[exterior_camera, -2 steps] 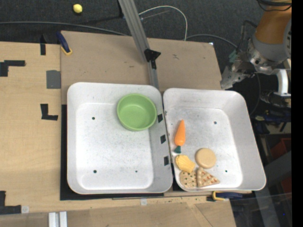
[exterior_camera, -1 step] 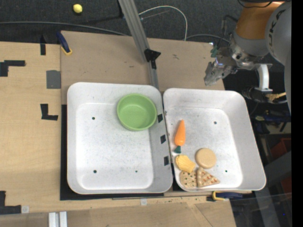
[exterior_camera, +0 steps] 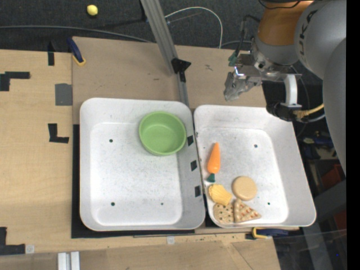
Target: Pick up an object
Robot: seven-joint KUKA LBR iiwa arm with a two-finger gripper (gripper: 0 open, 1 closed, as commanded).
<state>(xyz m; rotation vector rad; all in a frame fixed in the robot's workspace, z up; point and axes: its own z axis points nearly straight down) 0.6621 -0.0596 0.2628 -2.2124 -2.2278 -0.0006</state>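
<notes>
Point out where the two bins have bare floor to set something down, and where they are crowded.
Left bin: bare everywhere except the far right corner, where the green bowl sits. Right bin: bare along its far edge and right side. Crowded at its near left, where the carrot, round biscuit and crackers cluster. The gripper hangs beyond the right bin's far edge.

Little here can be read. The grey arm [exterior_camera: 323, 32] carries large dark letters on its casing just below the orange band, but they are cut by the curve of the housing and only part of them shows, looking like "UK". The two white bins [exterior_camera: 90, 151] bear black dots and specks, no writing. The black tape marks on the bench [exterior_camera: 34, 151] are plain shapes, not letters or numbers.
</notes>
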